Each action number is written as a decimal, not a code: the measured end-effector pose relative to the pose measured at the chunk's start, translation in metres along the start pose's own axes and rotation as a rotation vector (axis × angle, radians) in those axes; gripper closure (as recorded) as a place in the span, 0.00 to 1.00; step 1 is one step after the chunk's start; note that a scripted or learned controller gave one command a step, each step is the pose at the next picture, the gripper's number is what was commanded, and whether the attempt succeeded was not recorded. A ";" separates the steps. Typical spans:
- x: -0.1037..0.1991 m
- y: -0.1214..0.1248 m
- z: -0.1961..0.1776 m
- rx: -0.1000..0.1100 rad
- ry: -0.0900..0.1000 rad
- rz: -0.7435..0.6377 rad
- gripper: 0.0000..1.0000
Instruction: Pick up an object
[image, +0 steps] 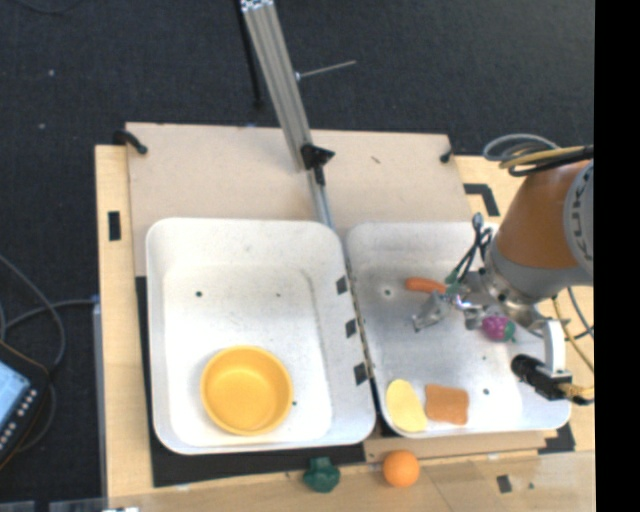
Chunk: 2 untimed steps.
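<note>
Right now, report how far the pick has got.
Done: the grey arm with the orange band has reached into the right white bin. In hand: nothing that I can make out. Left: grasp and lift something, maybe the small orange stick, the purple lump or the orange block.

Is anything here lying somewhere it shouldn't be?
Yes. A small orange ball and a dark green lump sit on the wooden bench below the white bins, outside them, while other items lie inside.

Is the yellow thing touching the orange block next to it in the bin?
Cannot tell. In the camera view the yellow thing and the orange block sit edge to edge, with no plain gap or contact.
</note>
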<state>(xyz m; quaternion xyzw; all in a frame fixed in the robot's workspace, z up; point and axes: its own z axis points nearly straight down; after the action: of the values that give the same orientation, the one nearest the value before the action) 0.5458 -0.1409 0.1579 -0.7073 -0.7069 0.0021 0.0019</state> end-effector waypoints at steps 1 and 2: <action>-0.001 -0.001 0.053 -0.001 0.000 0.000 0.00; -0.002 0.001 0.039 -0.009 -0.001 0.007 1.00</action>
<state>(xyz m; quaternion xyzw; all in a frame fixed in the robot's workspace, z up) 0.5468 -0.1430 0.1186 -0.7097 -0.7045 -0.0008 -0.0016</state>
